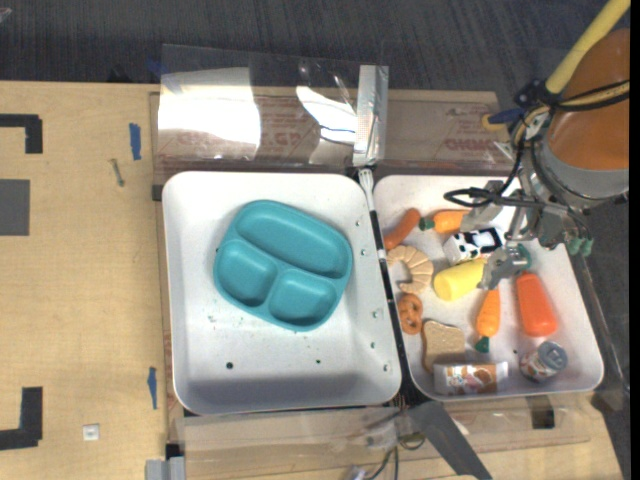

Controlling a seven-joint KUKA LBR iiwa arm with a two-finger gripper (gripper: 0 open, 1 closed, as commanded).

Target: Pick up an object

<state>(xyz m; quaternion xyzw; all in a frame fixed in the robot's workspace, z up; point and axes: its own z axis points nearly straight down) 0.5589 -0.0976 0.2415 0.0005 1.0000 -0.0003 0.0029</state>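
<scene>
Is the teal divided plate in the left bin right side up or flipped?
Right side up: the teal plate shows its three open compartments facing the camera.

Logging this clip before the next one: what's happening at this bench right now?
A robot arm reaches in from the right, and its gripper hangs low over the right bin, among toy foods: a yellow piece, carrots, a slice of bread. Nothing shows between its fingers. The left bin holds a teal divided plate.

The arm is grey metal with a broad orange band above the wrist, black cables looping off it, and a dark gripper of small metal and black parts
</scene>
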